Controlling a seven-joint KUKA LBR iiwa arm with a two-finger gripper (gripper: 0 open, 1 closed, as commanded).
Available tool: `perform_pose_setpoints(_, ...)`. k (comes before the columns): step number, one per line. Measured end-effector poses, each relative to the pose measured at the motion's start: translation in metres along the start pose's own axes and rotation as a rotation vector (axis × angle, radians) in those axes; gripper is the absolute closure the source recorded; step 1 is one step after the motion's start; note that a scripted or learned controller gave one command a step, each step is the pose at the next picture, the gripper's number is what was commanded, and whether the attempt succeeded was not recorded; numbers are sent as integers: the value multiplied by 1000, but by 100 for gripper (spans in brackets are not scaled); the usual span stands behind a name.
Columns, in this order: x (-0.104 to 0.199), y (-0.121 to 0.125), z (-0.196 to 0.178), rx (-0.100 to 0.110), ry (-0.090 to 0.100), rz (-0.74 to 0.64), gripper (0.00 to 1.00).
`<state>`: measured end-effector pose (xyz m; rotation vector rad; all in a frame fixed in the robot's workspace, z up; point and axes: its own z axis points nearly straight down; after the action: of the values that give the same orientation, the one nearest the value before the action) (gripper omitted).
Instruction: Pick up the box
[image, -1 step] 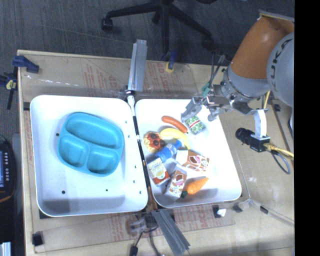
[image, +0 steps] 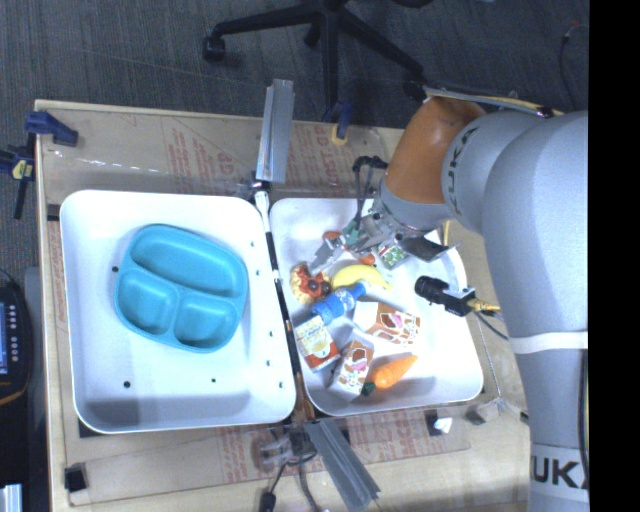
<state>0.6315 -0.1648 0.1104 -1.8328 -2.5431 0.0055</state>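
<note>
In the right bin (image: 460, 385), a white and brown printed box (image: 390, 322) lies near the middle right. Two smaller cartons, one red and white (image: 316, 343) and one pale (image: 354, 363), lie at the bin's front left. My gripper (image: 338, 243) is low over the back of this bin, above and left of the printed box and just behind a yellow banana (image: 358, 275). Nothing shows as held in it.
A blue bottle (image: 338, 300), an orange carrot (image: 392, 371), a red and yellow toy (image: 305, 283) and a green packet (image: 392, 256) crowd the right bin. The left bin (image: 90, 390) holds a blue divided plate (image: 182, 286). The arm covers the bin's back right.
</note>
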Motion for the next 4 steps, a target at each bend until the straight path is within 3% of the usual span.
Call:
perform_pose_setpoints(1, 18, 33, 19, -4, -4, -320, 0)
perform_pose_setpoints(2, 44, 44, 16, -5, -16, -923, 0)
perform_pose_setpoints(3, 45, 44, 8, -4, -11, -926, 100)
perform_pose_setpoints(4, 45, 44, 8, -4, -11, -926, 0)
